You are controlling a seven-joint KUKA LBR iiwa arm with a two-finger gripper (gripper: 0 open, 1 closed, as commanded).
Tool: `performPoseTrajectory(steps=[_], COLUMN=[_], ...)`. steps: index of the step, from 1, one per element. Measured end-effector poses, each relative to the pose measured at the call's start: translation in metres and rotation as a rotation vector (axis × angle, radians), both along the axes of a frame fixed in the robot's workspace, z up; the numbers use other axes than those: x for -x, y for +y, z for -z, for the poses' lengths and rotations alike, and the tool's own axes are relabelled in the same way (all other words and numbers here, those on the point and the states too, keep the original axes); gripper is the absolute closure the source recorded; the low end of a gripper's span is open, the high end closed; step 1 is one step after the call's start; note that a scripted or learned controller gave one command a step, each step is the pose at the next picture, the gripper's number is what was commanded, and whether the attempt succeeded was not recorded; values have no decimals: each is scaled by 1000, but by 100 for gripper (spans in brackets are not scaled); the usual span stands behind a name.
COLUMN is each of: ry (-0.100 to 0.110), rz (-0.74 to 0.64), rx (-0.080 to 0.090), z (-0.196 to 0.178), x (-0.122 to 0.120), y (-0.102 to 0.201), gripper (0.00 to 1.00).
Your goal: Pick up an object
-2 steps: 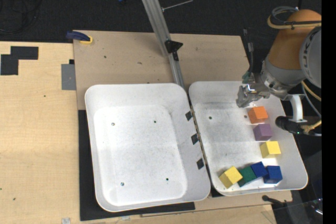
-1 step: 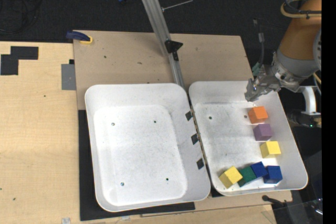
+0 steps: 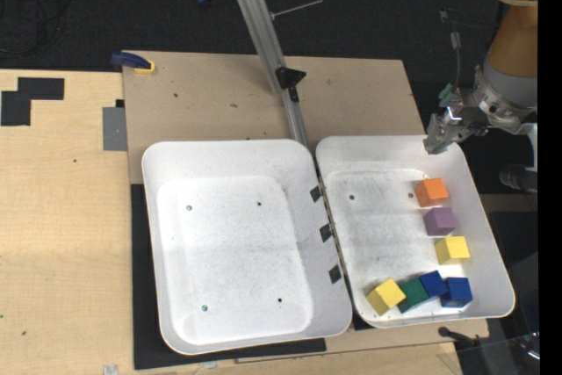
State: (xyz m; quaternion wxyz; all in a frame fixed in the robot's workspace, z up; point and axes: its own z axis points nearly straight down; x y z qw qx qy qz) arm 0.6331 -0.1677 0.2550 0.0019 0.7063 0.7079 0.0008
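Observation:
Several small blocks lie in the right bin [image 3: 386,155]. An orange block [image 3: 431,191] sits near its right wall, a purple block [image 3: 440,220] just below it, and a yellow block [image 3: 453,248] below that. Along the front wall are another yellow block [image 3: 385,295], a green block [image 3: 413,292] and two blue blocks [image 3: 446,288]. My gripper [image 3: 442,136] hangs over the bin's far right corner, above and behind the orange block, with nothing visible in it.
The left bin [image 3: 230,241] lies beside the right one, joined by black clips. A slanted aluminium rail [image 3: 263,31] rises behind the bins. The bench top extends left, with a blue and yellow clamp [image 3: 132,61] at its back edge.

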Motion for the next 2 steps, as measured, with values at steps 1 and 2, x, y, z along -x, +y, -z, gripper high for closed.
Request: performPoseTrajectory(steps=[1,2], ry=[1,8], rz=[0,-2], rx=[-1,-3], z=[-39,-23], x=[-1,0], y=[-1,46], gripper=[100,100])
